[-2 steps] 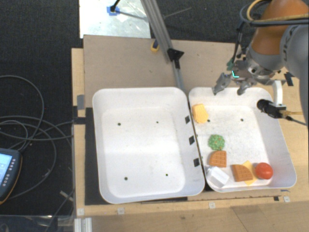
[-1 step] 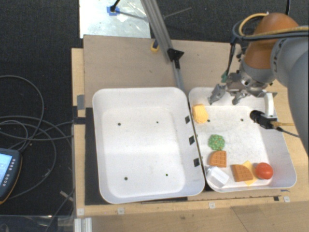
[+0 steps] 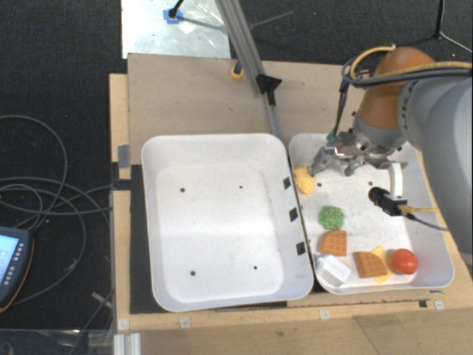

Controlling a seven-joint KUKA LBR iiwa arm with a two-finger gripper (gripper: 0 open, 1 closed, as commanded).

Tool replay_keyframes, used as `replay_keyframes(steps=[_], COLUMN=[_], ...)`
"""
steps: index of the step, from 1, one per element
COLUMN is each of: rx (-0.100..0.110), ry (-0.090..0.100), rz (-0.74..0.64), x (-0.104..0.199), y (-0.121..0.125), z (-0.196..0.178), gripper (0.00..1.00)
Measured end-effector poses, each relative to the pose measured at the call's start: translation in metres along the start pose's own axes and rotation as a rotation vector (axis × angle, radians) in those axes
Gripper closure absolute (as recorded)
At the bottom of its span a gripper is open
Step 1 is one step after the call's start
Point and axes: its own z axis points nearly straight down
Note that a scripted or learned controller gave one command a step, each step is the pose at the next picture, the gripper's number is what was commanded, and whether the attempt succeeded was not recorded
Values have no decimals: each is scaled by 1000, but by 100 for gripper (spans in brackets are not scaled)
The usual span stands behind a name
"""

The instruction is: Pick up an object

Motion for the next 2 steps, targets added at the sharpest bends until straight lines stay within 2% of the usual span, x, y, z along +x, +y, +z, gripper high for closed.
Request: replay_keyframes(steps=[1,2], rx=[-5,-9], ry=[-1,0], rz=[0,0], x=[0,0], y=[1,2], z=[0,-11], gripper=[0,100])
